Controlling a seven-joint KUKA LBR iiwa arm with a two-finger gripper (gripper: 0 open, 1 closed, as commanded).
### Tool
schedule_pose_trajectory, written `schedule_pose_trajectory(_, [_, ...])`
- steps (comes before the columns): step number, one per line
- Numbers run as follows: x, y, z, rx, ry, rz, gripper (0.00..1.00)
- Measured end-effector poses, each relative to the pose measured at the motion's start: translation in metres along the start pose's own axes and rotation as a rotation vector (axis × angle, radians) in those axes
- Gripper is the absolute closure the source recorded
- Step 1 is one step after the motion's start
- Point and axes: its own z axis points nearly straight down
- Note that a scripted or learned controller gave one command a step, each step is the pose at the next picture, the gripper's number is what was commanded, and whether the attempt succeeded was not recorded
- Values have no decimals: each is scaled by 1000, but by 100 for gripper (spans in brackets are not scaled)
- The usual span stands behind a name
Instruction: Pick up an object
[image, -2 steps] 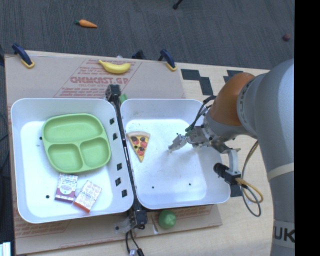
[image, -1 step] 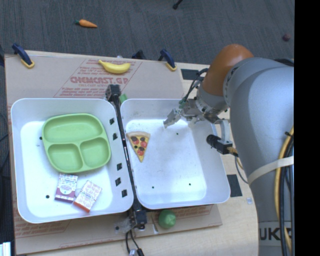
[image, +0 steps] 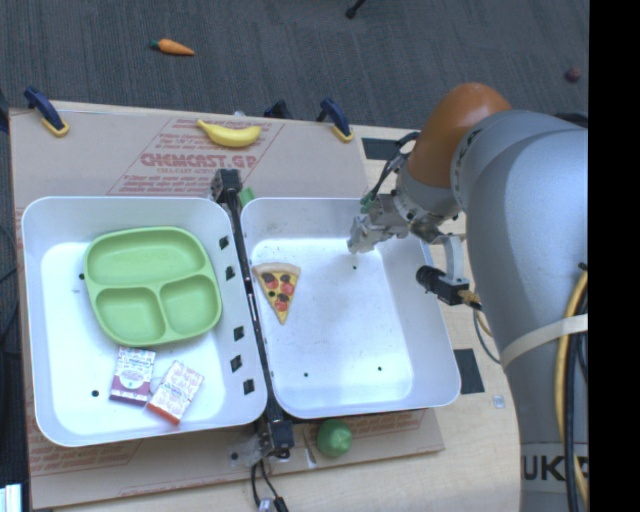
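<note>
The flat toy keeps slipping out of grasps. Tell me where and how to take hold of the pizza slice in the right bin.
Grip the pizza slice across its wide crust end, coming straight down from above. It lies flat on the right bin floor, tip toward the camera, well clear of the walls, so both long edges look reachable. The narrow tip probably offers too little to pinch.

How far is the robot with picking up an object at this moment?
Nothing looks picked up yet. The end effector hangs over the right bin, near its back edge. The pizza slice lies on that bin's floor, apart from the end effector. Reaching an object, gripping it and lifting it all remain.
</note>
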Motion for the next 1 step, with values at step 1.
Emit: schedule_pose_trajectory(1, [0,0,0,1,0,-2,0])
